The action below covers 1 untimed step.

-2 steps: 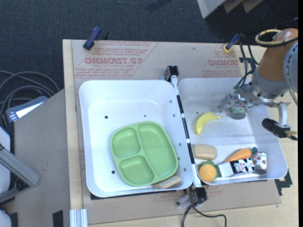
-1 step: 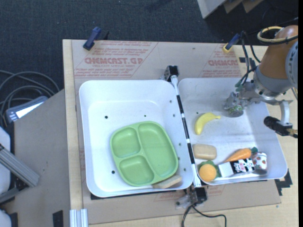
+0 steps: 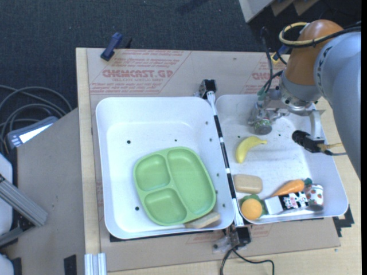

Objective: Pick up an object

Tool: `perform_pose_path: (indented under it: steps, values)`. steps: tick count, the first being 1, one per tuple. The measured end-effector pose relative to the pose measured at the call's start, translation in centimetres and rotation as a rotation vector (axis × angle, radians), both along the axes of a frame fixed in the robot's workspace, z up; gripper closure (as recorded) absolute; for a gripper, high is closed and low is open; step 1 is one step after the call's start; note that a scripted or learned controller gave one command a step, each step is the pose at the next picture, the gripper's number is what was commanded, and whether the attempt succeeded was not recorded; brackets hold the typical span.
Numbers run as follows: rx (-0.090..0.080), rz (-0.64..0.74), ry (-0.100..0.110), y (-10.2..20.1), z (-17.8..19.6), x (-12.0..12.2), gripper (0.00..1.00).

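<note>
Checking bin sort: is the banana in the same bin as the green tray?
No, the banana lies in the right bin, while the green tray sits in the left bin.

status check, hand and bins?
Hand low in right bin, far end, nothing seen between fingers. Banana nearest, just below hand. Bread, orange, carrot nearer camera. Green tray in left bin.
</note>
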State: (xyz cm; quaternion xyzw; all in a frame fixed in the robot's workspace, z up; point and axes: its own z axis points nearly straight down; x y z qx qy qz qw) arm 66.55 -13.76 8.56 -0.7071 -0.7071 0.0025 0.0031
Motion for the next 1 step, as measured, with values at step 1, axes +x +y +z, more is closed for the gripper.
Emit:
perform_pose_path:
  steps: [1]
  values:
    - [0.000, 0.001, -0.008, 4.83, 10.03, -4.88, 1.00]
